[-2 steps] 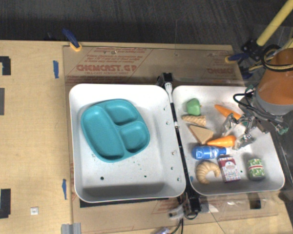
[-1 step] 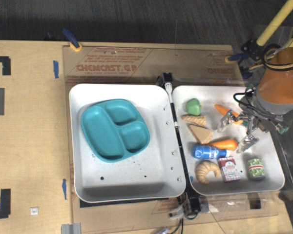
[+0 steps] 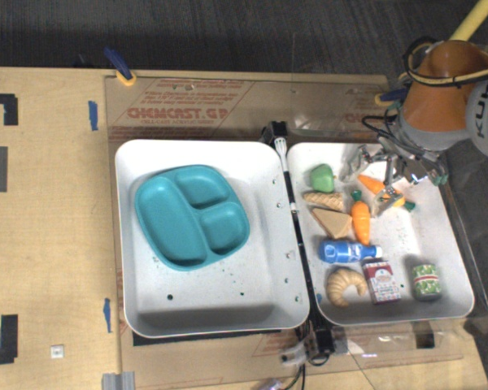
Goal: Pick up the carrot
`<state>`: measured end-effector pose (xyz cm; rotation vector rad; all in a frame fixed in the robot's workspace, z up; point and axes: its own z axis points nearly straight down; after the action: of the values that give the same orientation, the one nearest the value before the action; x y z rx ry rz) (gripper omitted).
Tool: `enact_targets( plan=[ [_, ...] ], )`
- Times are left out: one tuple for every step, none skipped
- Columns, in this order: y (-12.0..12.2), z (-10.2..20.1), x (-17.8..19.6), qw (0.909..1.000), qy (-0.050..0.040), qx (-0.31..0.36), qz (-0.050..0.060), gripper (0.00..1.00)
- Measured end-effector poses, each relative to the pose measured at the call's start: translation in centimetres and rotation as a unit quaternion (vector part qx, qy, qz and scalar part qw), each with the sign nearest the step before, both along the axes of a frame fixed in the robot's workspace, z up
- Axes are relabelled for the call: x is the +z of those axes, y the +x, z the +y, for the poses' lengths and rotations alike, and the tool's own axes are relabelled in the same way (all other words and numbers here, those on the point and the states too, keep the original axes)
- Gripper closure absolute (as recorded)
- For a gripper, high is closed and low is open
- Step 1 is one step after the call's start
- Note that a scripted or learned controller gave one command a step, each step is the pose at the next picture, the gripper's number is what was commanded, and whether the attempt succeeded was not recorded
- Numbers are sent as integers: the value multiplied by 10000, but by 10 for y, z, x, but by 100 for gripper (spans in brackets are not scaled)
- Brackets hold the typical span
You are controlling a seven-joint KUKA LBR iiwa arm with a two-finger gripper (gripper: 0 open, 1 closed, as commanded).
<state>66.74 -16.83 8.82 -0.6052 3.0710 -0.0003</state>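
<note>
Carrot (image 3: 361, 222) lying mid right bin (image 3: 459, 258), gripper (image 3: 388, 173) hovering at its 1 o'clock, finger spread unclear, red-labelled carton (image 3: 381, 282) at 5 o'clock, print unreadable, "CHEMCAST" faint on board (image 3: 179, 110)

Slanted overhead view of both bins (image 3: 130, 242)

Carrot (image 3: 361, 222) in right bin (image 3: 455, 242), plate (image 3: 192, 214) in left bin (image 3: 252, 299)

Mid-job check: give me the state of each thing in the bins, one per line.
Carrot: lying in the right bin, not gripped.
Gripper: above that bin's far end, over a small orange piece.
Blue bottle: on its side.
Red carton: lying flat.
Green can: lying down.
Teal plate: flat in the left bin.
</note>
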Motion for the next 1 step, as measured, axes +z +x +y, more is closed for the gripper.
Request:
enact_targets(
  plan=[
    [-77,21,1,9998,-1,207,0,0]
  ],
)
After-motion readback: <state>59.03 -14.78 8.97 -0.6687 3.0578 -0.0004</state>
